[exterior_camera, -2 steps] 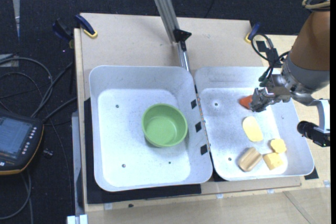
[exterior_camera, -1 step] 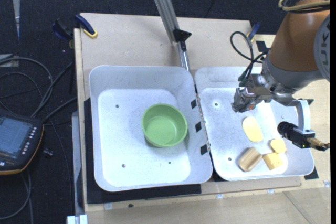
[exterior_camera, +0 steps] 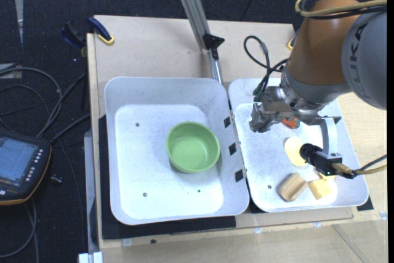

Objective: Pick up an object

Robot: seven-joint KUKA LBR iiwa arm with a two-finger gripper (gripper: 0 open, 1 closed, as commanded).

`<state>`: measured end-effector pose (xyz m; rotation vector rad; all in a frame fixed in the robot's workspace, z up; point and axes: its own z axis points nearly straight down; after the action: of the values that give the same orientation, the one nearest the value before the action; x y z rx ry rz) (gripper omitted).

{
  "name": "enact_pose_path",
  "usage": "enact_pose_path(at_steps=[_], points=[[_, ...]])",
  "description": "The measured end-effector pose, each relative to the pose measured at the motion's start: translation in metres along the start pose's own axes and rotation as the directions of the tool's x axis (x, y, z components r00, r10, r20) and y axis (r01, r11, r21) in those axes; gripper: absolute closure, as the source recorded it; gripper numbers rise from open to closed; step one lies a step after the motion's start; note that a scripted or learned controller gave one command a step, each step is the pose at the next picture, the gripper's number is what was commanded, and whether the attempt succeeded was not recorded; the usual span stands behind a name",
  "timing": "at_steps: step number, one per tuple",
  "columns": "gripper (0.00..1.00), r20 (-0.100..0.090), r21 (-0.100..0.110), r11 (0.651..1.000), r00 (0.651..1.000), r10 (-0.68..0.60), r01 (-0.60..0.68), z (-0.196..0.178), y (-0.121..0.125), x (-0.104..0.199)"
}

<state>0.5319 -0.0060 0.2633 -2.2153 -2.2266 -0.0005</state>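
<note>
Camera view: the gripper (exterior_camera: pixel 263 121) hangs over the right bin (exterior_camera: pixel 266 197), finger state impossible to tell; it should centre over the wooden block (exterior_camera: pixel 291 186) before descending.

You can't see the whole arm (exterior_camera: pixel 335 40); the right edge cuts it off. The gripper (exterior_camera: pixel 263 120) is a dark, blurry lump. A small orange thing (exterior_camera: pixel 290 123) peeks out from under the arm, mostly hidden. A black part (exterior_camera: pixel 320 160) covers some of the yellow round piece (exterior_camera: pixel 294 149). The left edge cuts off the screen box (exterior_camera: pixel 18 166).
</note>
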Motion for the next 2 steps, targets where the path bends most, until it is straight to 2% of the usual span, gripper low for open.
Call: enact_pose_path(at_steps=[1,2], points=[[1.0,0.0,0.001,1.0,1.0,0.001,-0.001,0.016,0.005,0.047],[1.0,0.0,0.0,1.0,1.0,0.0,0.0,0.018,0.006,0.097]])
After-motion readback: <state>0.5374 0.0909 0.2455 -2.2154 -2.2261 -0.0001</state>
